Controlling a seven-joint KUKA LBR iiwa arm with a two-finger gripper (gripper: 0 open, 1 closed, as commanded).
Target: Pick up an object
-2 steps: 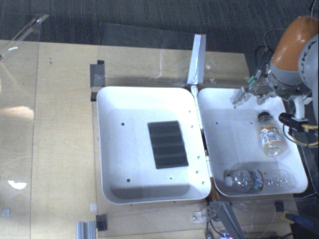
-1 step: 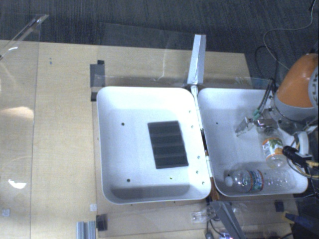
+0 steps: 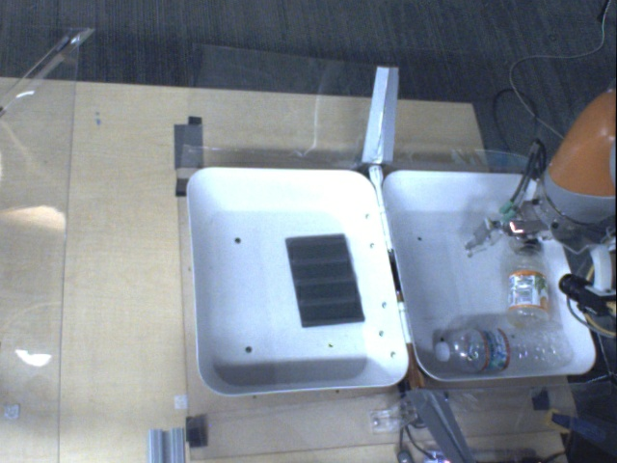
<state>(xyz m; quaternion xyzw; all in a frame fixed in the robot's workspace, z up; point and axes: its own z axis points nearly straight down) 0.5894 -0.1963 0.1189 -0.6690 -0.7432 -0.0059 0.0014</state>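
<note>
a flat black ribbed block lies near the middle of the left bin, turned slightly askew. in the right bin, a clear bottle lies on its side along the near wall, white cap to the left. a small clear jar stands upright just beyond it.

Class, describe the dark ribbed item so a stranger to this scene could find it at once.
Start at the two white bins; take the left bin, the one farther from the arm. The dark ribbed block lies flat near its middle. Unlike the clear plastic bottle and small jar in the right bin, it is black, rectangular and opaque.
</note>
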